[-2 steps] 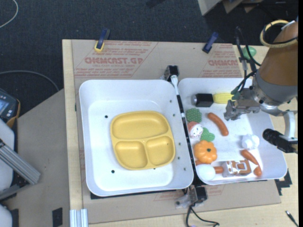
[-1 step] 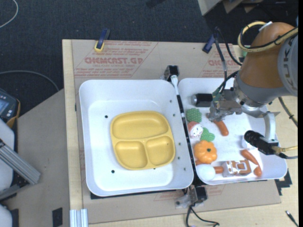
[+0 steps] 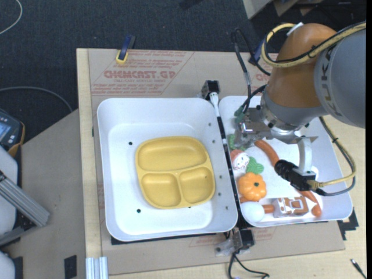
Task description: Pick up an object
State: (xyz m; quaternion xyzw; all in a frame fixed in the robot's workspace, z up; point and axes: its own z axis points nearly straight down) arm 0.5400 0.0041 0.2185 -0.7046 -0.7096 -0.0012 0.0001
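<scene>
Two bins sit side by side. The left bin (image 3: 110,127) holds a divided tray (image 3: 173,171) near its middle. The right bin (image 3: 337,205) holds a pumpkin (image 3: 252,186) by its left wall, a carton (image 3: 290,206) to the pumpkin's right.

Arm (image 3: 343,74): grey, rounded casing
Wrist band (image 3: 296,68): glossy orange
Cables (image 3: 279,36): yellow and black, looping beside the band
</scene>
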